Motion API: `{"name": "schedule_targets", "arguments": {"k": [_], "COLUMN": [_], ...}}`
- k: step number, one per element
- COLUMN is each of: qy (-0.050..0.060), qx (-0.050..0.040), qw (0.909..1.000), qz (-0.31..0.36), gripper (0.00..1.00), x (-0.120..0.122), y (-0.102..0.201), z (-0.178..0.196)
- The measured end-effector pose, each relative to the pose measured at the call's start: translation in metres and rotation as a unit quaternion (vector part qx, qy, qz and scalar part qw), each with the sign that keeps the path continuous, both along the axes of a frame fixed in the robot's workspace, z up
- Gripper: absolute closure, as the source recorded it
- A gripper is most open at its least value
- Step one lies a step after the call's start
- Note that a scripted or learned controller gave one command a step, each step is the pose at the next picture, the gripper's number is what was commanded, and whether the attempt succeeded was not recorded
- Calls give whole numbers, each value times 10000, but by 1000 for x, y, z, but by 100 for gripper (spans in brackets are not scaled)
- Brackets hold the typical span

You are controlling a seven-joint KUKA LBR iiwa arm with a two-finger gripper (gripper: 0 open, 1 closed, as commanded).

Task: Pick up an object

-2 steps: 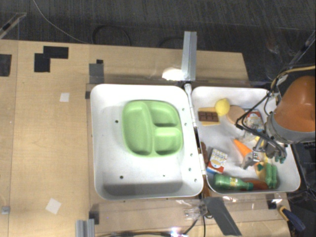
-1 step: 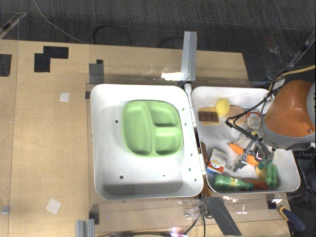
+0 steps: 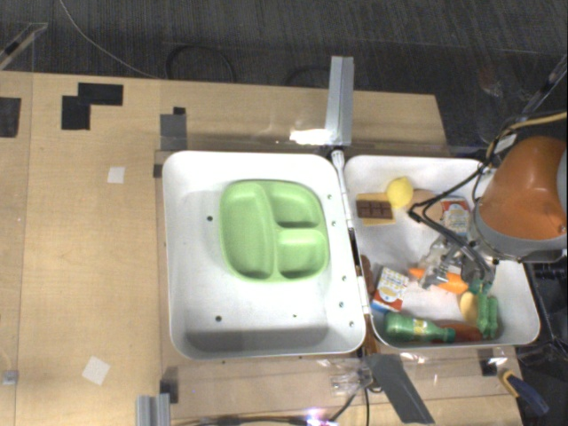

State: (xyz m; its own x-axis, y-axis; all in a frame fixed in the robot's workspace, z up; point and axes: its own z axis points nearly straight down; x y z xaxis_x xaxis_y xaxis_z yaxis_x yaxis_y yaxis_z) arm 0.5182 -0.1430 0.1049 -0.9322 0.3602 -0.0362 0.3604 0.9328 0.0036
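Objects lay cluttered in the right bin (image 3: 531, 327): lemon (image 3: 400, 191), chocolate bar (image 3: 374, 209), green bottle (image 3: 417, 329). Gripper (image 3: 444, 269) was low, between lemon and bottle, over an orange piece (image 3: 450, 283); finger state unclear, nothing visibly lifted. Grasp and lift remained.

Right bin (image 3: 531, 322) cluttered: yellow lemon (image 3: 400, 191) near top, chocolate bar (image 3: 374, 209) touching beside it, green bottle (image 3: 417, 329) laid flat along front wall, orange carrot (image 3: 445, 282) mid-bin.
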Motion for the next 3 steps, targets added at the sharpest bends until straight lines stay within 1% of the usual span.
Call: {"name": "schedule_targets", "arguments": {"k": [1,2,3], "qy": [99,124,122], "qx": [33,59,80], "qw": [9999,9999,9992], "qz": [16,54,-384], "gripper": [100,100,100], "x": [38,57,92], "y": [-11,79,172], "z": [85,107,125]}}
